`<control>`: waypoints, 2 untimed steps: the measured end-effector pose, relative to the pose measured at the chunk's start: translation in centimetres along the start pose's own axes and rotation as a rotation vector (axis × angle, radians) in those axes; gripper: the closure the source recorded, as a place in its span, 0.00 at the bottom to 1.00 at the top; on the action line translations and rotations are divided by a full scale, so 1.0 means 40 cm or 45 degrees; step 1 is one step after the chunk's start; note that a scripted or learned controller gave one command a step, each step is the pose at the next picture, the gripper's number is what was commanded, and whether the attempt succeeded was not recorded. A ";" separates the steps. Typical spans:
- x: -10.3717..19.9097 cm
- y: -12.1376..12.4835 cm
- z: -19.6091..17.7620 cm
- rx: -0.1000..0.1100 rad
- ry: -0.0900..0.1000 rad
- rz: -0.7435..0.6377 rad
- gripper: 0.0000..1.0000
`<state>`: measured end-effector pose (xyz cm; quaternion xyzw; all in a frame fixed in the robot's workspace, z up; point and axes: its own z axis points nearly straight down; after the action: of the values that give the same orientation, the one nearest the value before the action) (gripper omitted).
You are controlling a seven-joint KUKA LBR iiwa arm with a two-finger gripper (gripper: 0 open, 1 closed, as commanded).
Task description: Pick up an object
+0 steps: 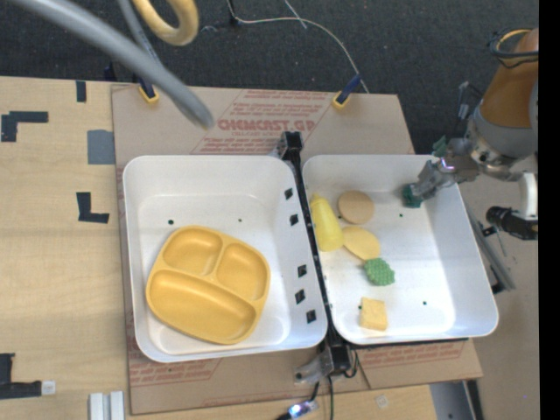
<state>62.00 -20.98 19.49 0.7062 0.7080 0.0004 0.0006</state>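
Looking down on my bench, I see two shallow white bins side by side: the left white bin (140,191) holds a large yellow plastic divided tray (208,283), and the right white bin (455,261) holds the small items I may pick. The grey arm with its orange band (507,94) reaches in from the right, and its gripper (418,189) hangs over the right bin's upper right part, near the far wall. I cannot tell whether it has closed on anything; nothing shows in its grasp. From largest to smallest, the candidates are a long yellow banana-like piece (325,224) by the divider, a round tan disc (355,206), a pale yellow oval slice (361,243), a pale yellow block (374,314) and a bumpy green lump (379,272). I judge this as the approach step: the next move calls for shifting left over one item, then descending.
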 end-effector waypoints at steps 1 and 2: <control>0.006 0.010 -0.155 -0.003 -0.002 0.000 1.00; 0.158 0.001 -0.121 0.007 0.003 -0.005 1.00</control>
<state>62.00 -14.66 24.34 0.7049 0.7093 -0.0006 -0.0022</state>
